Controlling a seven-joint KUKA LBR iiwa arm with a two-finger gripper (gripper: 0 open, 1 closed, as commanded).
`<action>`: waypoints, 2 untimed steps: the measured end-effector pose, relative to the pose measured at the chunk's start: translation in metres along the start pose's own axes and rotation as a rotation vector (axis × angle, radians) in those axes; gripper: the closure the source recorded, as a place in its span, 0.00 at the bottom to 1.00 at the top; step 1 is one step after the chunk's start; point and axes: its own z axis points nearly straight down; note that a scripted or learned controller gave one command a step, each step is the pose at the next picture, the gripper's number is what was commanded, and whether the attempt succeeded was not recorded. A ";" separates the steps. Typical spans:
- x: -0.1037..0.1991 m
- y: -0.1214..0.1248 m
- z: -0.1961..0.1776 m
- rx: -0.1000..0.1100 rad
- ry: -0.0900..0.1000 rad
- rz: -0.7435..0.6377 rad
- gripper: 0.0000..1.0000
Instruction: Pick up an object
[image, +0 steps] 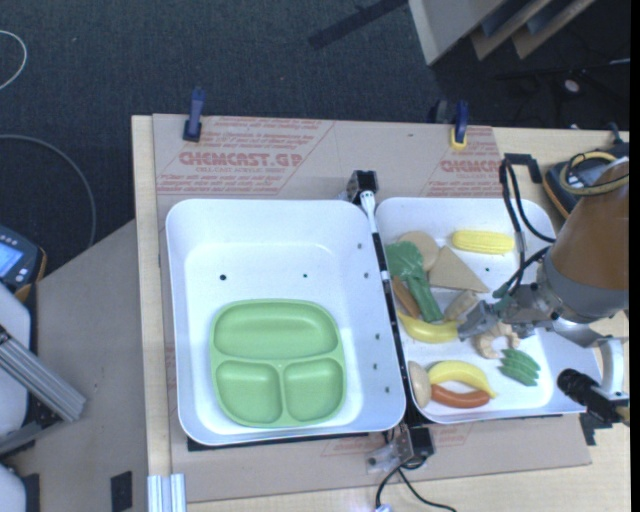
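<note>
Grey two-finger gripper (487, 322): low among toy food in the right white bin (535, 215), grip state indeterminable. Pale mushroom-shaped plastic toy (490, 345) just at its 6 o'clock; green bean pod (520, 366) at 4 o'clock.

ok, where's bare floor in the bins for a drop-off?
Left bin: a free strip between its back wall and the green divided plate, plus narrow margins beside the plate. Right bin: crowded. Corn cob, green toy, bananas, sausage and green pod fill it, with the gripper among them.
</note>
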 end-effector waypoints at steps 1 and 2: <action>0.034 -0.009 0.070 0.006 0.004 -0.002 0.00; -0.028 -0.008 0.067 -0.002 -0.004 0.004 0.00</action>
